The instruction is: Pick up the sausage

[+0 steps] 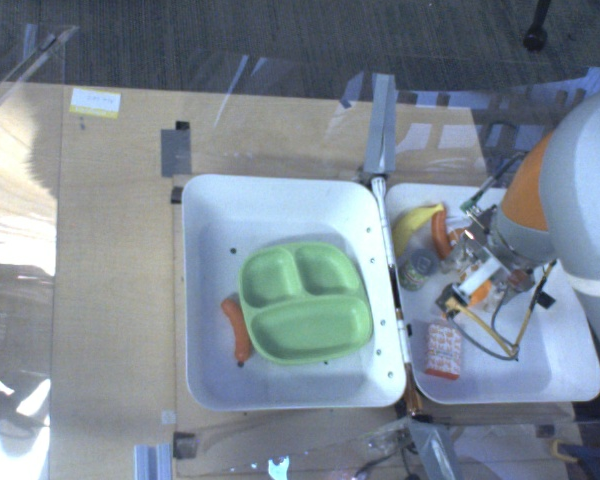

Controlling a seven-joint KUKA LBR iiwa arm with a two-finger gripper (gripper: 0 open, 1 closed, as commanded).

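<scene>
The sausage (239,330), orange-red and slightly curved, lies in the left bin (205,268) against the left edge of a green divided plate (305,303). My gripper (462,256) hangs over the right bin (565,363), near its upper left part, far from the sausage. It is close to a yellow banana (418,222), and nothing can be seen held in it.
In the right bin, a short orange-red piece (439,234) lies beside the banana. A small round can (416,269) stands below them, and a red and white packet (443,352) lies near the front. A metal divider (381,138) runs between the bins.
</scene>
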